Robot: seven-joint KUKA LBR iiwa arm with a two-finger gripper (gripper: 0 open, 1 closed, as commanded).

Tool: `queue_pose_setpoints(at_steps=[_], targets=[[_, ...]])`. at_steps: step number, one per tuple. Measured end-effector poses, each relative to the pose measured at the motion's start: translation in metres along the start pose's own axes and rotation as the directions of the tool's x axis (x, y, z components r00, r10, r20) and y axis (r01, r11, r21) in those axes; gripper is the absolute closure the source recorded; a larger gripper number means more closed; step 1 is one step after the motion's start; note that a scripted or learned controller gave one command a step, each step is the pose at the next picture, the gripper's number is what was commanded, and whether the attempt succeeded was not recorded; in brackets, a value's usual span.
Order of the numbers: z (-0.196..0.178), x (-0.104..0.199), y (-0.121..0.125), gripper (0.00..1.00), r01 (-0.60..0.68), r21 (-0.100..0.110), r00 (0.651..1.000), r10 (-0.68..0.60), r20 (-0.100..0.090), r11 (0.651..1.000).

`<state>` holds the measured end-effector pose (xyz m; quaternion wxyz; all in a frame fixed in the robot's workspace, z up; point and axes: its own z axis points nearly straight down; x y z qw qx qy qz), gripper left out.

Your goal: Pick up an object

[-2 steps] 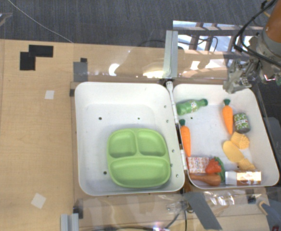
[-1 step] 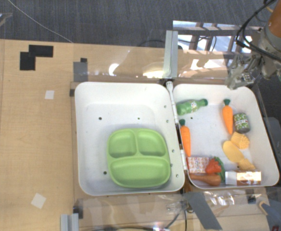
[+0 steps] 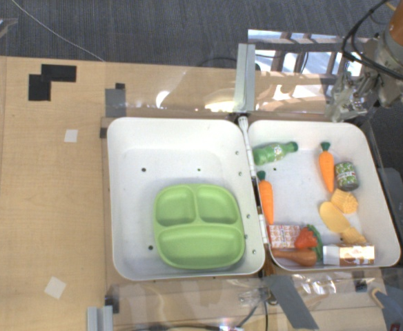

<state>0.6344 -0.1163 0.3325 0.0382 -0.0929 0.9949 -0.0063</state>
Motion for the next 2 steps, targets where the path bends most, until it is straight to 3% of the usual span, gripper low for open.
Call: queue_pose_setpoints(at_steps=[1, 2], targets=[[-0.020, -0.035, -0.018, 1.00, -0.050, -0.013, 0.997, 0.050, -0.062, 0.999], [0.025, 0.054, 0.006, 1.00, -0.143, -0.008, 0.987, 0.142, -0.070, 0.990]])
